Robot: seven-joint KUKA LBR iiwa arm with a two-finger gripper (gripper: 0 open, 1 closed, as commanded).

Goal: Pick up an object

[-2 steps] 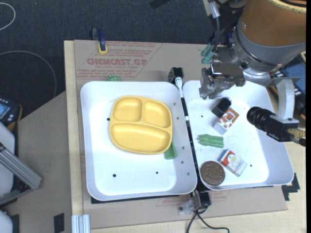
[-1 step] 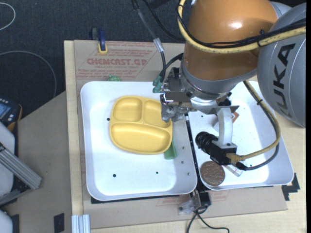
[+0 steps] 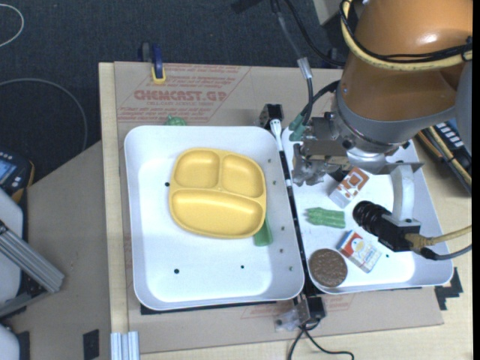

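Brown disc (image 3: 328, 267) nearest; green object (image 3: 325, 217) long axis left-right, below gripper (image 3: 309, 172).

Blue-handled yellow clamp (image 3: 157, 64) on the brown board's (image 3: 191, 90) far edge, black cables (image 3: 34, 88) on dark carpet

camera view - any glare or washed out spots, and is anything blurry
Camera view: the left white bin is overexposed, its floor nearly featureless; a bright highlight sits on the arm's orange band; the yellow divided plate is sharp with soft sheen; the hand sits in the arm's shadow, slightly soft; small cartons in the right bin are too coarse to read.
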